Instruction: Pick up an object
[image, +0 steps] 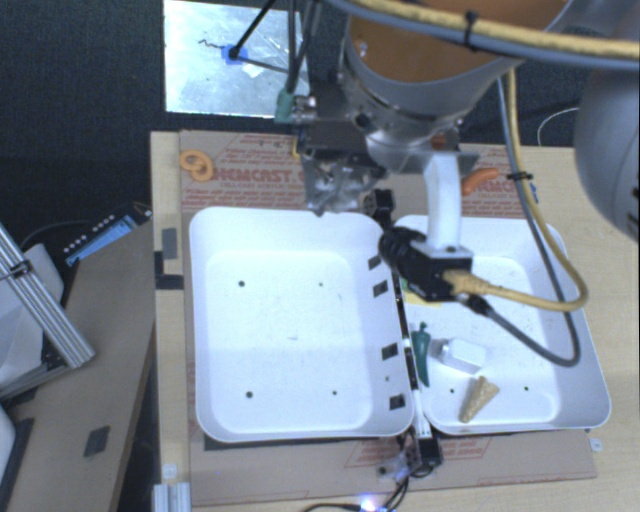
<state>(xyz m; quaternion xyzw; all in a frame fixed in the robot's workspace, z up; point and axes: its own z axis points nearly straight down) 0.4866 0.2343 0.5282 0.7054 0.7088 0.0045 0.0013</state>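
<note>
A: Tabletop (120, 330) carries two shallow white bins side by side on printed cardboard. Left bin (290, 320) shows bare floor with a few dark dots.

B: Right bin (560, 400)?

A: Three small things near its front-left corner. A dark green piece (421, 352) lies along the divider, upright in the frame. A small white block (464, 353) sits just beside it, to the right. A tan cone-shaped piece (478, 398) lies tilted below the block, close to the bin's front wall.

B: The arm?

A: Grey body with an orange band fills the top of the frame. The pincer (335, 190) hangs at the back rim of the left bin, near the divider. Metal parts blur together there.

B: Jaws apart or together?

A: Cannot tell. Nothing is seen between them either.

B: Objects relative to the pincer?

A: All three lie well apart from it, in the other bin and toward the front, down and to the right in the frame. A black fitting (420, 265) with a yellow hose (530, 300) sits between the pincer and the objects, over the divider.

B: Anything outside the bins?

A: An orange ring-like item (196, 163) on the cardboard behind the left bin, and an orange piece (480, 180) behind the right bin.
</note>
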